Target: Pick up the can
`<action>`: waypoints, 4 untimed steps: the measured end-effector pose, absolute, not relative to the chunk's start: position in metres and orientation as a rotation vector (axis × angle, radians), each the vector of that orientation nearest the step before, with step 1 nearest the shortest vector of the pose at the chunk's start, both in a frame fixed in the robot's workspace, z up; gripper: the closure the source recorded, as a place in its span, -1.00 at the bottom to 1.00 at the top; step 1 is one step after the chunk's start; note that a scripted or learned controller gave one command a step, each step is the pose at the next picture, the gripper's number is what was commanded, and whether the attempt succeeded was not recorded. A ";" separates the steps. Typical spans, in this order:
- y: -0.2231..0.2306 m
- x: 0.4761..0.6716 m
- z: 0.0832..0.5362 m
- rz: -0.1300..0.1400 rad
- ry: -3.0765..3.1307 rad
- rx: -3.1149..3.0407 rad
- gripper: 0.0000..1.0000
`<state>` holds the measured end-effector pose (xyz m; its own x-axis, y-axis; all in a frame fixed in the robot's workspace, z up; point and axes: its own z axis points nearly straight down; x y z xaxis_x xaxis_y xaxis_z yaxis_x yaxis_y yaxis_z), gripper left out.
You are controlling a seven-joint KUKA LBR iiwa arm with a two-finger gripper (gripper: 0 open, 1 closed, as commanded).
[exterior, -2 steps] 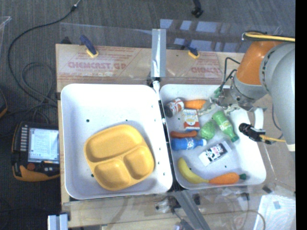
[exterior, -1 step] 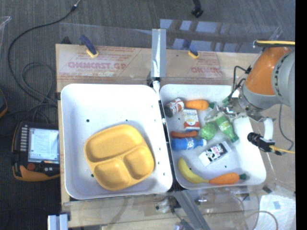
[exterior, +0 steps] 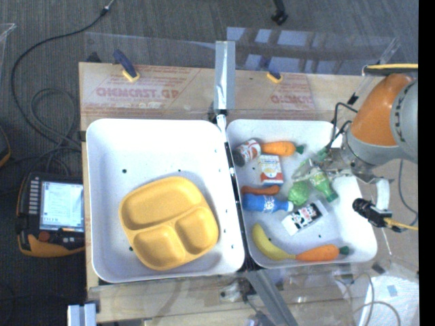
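The surface (exterior: 149,90) carries 2 shallow white bins side by side. The left bin (exterior: 115,141) holds a yellow divided tray (exterior: 168,221) with 3 compartments, lying toward the bin's near side.

The right bin (exterior: 360,246) is crowded. The can (exterior: 247,151), small with a red and white label, lies on its side in the far left corner, close against the bin's left wall. Just right of it lies an orange carrot (exterior: 279,148), with a small red and white carton (exterior: 271,169) directly nearer. Nearer again sits a blue bottle (exterior: 264,203) on its side, and right of that a black and white carton (exterior: 303,217). Along the near wall lie a yellow banana (exterior: 267,244) and a second carrot (exterior: 317,253), almost end to end. A green bottle (exterior: 307,185) lies tilted in the middle right of the bin.

The arm (exterior: 380,121), grey with its orange band, reaches in from the right over the bin's far right part. The pincer (exterior: 325,160) sits above the green bottle's far end, well apart from the can; whether it is spread or pressed together cannot be told from this angle.
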<state>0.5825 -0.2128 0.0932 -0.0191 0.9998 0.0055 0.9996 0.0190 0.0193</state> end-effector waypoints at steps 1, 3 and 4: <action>-0.215 0.581 0.101 0.019 2.232 2.191 1.00; -0.167 0.627 0.090 0.005 2.171 2.254 -1.00; -0.203 0.580 0.092 0.013 2.096 2.325 -1.00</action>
